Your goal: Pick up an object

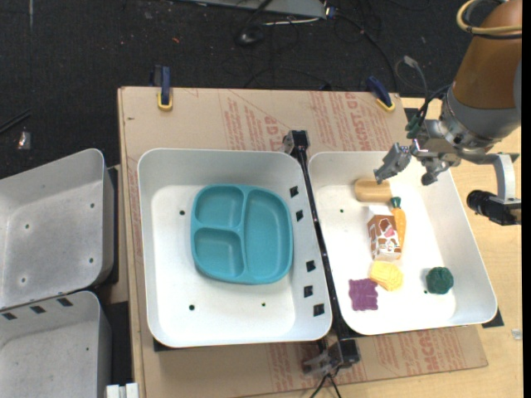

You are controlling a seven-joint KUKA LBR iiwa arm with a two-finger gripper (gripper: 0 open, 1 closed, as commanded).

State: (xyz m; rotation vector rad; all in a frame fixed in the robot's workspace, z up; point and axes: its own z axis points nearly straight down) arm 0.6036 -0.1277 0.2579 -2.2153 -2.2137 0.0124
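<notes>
My gripper (409, 165) hangs over the far part of the right bin (473, 247), its two fingers spread open with nothing between them. Just below its left finger lies a tan bread roll (372, 191). An orange carrot (399, 220) lies a little nearer, beside a small brown and white carton (384, 237). Toward the bin's front sit a yellow piece (386, 275), a purple piece (362, 293) and a green broccoli-like piece (439, 280).
The left bin (162, 181) holds a teal divided plate (242, 233). Black clips (297, 143) join the two bins along their shared edge. Two spare white bins (50, 214) lie off the bench at the left. Blue-and-yellow clamps (164, 89) hold the cardboard base.
</notes>
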